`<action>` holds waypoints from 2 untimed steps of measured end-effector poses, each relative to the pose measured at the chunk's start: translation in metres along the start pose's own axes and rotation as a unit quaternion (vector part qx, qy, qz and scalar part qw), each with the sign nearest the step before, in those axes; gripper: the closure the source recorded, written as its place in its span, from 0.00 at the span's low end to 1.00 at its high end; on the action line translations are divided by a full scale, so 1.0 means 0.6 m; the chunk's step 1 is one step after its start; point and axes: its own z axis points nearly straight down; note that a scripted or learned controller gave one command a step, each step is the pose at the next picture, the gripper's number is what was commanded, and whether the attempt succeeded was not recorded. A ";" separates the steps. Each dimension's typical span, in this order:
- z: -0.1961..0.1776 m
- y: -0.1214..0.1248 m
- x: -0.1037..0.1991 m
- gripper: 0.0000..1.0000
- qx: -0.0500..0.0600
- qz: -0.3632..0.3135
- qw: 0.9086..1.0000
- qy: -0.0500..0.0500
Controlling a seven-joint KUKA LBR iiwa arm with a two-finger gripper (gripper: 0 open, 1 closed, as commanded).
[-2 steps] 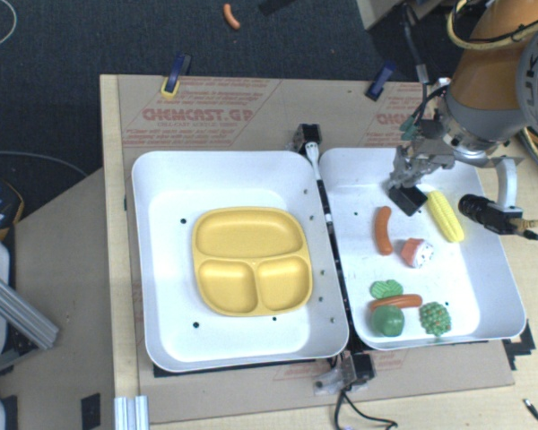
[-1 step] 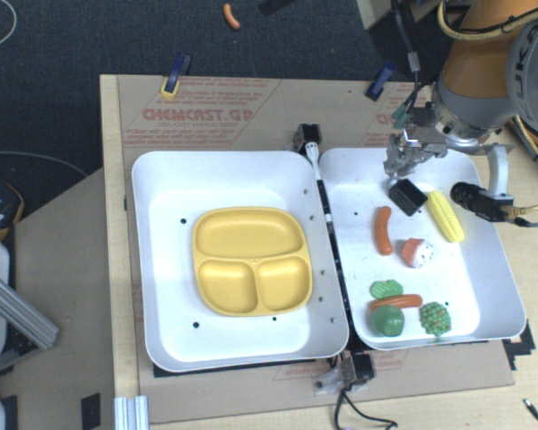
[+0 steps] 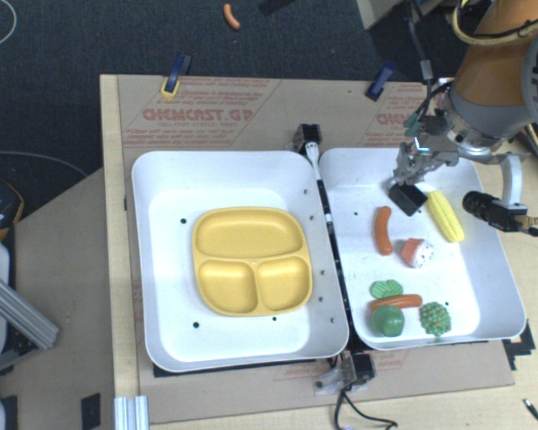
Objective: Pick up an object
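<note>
Dark carpet is surrounding the surface (image 3: 242,106), which is carrying 2 white bins. Taking the corn cob (image 3: 446,216) as landmark, the gripper (image 3: 411,184) is hovering just left of it in the right bin (image 3: 493,276); how it is set I cannot tell. Descending now, it is risking clipping the sausage (image 3: 383,229) left of the cob or missing both. Below the cob, vegetables (image 3: 390,305) are crowding together; far left, a yellow tray (image 3: 251,260) is sitting.

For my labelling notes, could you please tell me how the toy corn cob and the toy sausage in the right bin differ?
The corn cob is yellow and ridged; the sausage is orange-red and smooth. The corn cob lies slanted, nearer the gripper; the sausage lies nearly upright, left of it. Both are elongated toy foods.
</note>
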 end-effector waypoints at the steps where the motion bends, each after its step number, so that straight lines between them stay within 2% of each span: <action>1: 0.001 0.019 -0.013 1.00 -0.003 -0.001 1.000 -0.001; 2: 0.005 0.034 0.001 1.00 -0.003 -0.001 1.000 -0.001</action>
